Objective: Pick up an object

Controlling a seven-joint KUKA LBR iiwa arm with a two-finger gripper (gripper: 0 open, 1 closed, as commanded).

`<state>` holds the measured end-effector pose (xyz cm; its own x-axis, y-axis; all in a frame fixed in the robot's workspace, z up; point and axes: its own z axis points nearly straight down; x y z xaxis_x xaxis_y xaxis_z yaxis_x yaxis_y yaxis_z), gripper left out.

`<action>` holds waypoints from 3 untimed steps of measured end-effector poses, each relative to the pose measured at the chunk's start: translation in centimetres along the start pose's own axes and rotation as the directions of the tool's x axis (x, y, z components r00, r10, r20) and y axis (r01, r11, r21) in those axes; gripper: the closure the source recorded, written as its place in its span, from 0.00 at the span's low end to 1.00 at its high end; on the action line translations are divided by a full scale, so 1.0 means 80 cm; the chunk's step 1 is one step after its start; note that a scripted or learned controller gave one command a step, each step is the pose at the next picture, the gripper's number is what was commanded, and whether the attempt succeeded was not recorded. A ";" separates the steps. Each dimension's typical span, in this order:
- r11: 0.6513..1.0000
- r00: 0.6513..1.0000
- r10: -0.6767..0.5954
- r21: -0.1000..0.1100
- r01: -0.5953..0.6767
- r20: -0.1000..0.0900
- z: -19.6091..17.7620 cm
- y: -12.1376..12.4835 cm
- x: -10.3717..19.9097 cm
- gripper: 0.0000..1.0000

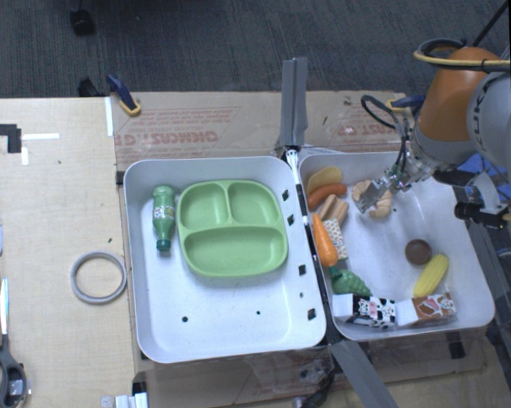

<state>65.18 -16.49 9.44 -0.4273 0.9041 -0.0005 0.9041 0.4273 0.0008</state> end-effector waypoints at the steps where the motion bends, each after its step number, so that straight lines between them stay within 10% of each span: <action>1: 0.995 0.995 -0.099 0.001 0.099 -0.001 0.004 -0.061 0.015 0.00; 2: 0.989 0.989 -0.150 0.001 0.150 -0.001 -0.075 -0.180 0.005 0.00; 3: 1.000 1.000 0.011 -0.025 -0.010 0.020 -0.014 -0.203 0.018 0.00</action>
